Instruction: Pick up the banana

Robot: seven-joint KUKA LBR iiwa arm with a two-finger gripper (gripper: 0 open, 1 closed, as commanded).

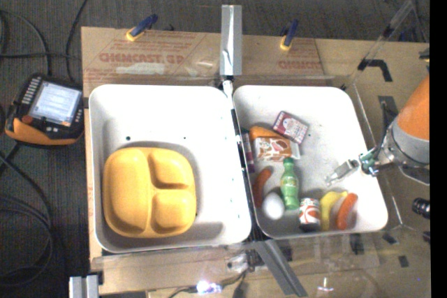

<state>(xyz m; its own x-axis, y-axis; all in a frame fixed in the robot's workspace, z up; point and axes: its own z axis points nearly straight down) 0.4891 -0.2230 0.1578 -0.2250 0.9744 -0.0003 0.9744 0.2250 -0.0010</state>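
Nearest the lens, at the lower edge of the right bin [360,123], the banana [331,208] lies just beside an orange-red piece [347,211] and a small can [309,213] whose label is too small to read. A white egg [273,206], a green bottle [290,183], a snack packet [272,148] and a maroon carton [290,125] sit further up; their printing is illegible. The gripper [348,167] hangs at centre right of the frame, just above the banana, its fingers slightly parted and clasping nothing. In the left bin [112,105] rests a yellow divided tray [149,190]. Faint reddish lettering crosses the board [160,59] at top, unreadable.
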